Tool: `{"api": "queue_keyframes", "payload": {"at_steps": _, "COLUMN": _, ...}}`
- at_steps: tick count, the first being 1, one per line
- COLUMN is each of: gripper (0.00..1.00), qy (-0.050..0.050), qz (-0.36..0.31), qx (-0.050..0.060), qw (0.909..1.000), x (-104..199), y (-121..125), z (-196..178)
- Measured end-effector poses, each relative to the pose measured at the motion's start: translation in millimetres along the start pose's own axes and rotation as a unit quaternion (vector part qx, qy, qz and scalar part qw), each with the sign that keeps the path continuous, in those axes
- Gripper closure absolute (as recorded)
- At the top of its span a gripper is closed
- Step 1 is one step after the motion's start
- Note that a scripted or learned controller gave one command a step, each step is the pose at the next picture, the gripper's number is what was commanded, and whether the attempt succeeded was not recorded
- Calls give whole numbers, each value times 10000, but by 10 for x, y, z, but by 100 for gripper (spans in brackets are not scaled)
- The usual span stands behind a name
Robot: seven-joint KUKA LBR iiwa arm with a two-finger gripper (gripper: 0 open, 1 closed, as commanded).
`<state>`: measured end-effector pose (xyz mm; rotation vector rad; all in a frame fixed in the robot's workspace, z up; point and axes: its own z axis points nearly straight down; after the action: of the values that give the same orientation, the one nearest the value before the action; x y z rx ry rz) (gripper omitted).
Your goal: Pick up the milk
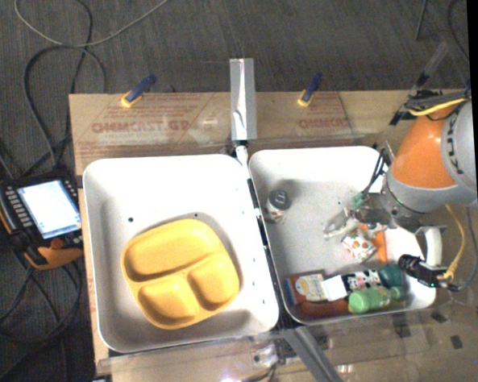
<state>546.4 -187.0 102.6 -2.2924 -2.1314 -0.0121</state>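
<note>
Yellow divided tray [182, 269] in left bin [104, 235], green bottle [368, 301], tablet [45, 208]

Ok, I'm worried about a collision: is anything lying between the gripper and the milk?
Yes. A small orange-and-white packet lies on the bin floor between the gripper and the milk. A green bottle also lies right against the milk on its far side from the gripper.
</note>
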Motion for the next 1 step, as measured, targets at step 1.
{"api": "queue_keyframes", "payload": {"at_steps": 1, "gripper": 0, "qy": 13, "qz": 1231, "qx": -134, "qw": 9923, "x": 82, "y": -20, "z": 64}}
